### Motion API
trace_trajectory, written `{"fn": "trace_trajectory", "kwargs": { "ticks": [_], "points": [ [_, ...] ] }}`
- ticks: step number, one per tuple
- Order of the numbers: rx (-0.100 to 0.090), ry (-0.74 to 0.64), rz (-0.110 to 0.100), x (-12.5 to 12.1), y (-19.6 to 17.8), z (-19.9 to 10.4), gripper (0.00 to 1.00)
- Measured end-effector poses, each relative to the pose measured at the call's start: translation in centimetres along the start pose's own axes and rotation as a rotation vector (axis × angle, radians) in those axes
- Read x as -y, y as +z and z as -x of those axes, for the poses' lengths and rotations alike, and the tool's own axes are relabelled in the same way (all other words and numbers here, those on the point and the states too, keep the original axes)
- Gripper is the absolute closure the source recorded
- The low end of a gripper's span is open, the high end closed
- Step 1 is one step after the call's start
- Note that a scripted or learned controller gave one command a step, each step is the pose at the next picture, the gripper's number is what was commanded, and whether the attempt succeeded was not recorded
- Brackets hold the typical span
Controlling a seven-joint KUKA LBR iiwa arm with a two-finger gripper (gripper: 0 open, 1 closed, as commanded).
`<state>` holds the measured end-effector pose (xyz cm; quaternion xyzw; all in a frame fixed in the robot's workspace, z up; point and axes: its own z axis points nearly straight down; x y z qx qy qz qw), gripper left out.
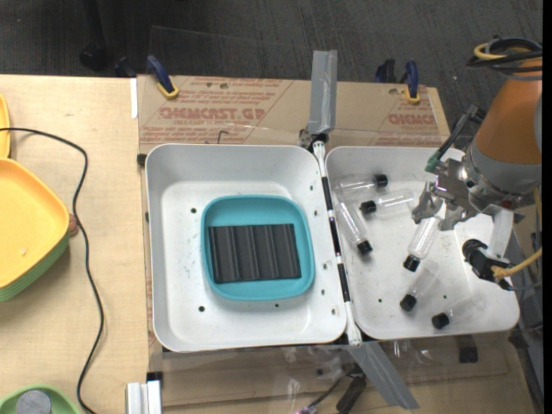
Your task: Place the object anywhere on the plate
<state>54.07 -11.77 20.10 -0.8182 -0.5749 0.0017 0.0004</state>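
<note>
Over the right bin [483,313], the pincer [434,216] is clamped on a clear tube [420,244] that hangs from its fingers, well right of the teal plate [257,210] in the left bin [172,231].

Lab – clamped bins [164,231], vials [420,245]

The wooden bench [69,317] bears two white bins [172,317], a black cable [86,257] and yellow dishes [26,222].

Dark grey carpeted floor [259,15] along the top, black chair base [121,54] at upper left. Pale wooden surface [95,317] below, brown cardboard sheet [224,110] clamped on it. Thin black cable [86,231] looping across.
</note>
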Motion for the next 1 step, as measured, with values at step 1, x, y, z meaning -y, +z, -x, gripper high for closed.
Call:
{"fn": "trace_trajectory", "kwargs": {
  "ticks": [1],
  "points": [
    [0.000,0.000,0.000,0.00,0.00,0.00,0.00]
  ]
}}
